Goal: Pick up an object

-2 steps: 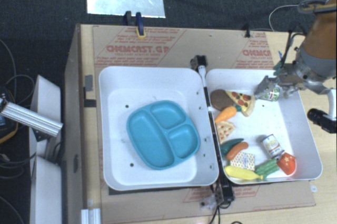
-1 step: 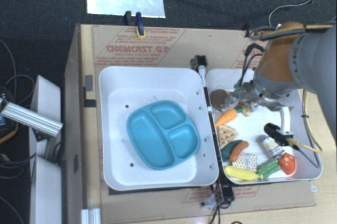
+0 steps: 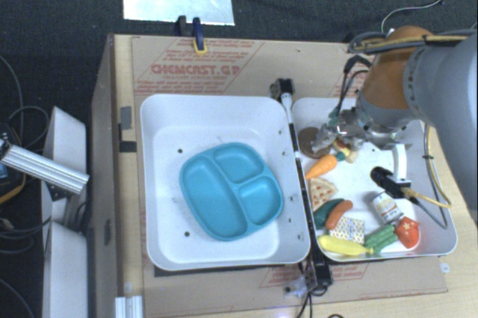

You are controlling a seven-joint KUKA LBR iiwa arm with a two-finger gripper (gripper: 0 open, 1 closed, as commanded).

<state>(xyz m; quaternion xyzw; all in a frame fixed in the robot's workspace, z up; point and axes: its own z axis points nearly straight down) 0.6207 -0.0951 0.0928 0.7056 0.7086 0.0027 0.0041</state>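
Carrot in the right bin looks like the closest pick, lying just below the pincer; can't tell what state that's in. Probably light, hard, slick plastic, so I'd grab across its fat middle. Count: two bins, one blue tray in the left bin, roughly ten toy foods, single carrot.

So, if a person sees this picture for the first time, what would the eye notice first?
First comes the blue divided plate, lying alone in the left bin. Next is the heap of colourful toy food in the right bin: an orange carrot, a yellow corn cob and a red tomato among it. The grey arm with its orange band reaches down over that bin's far end.
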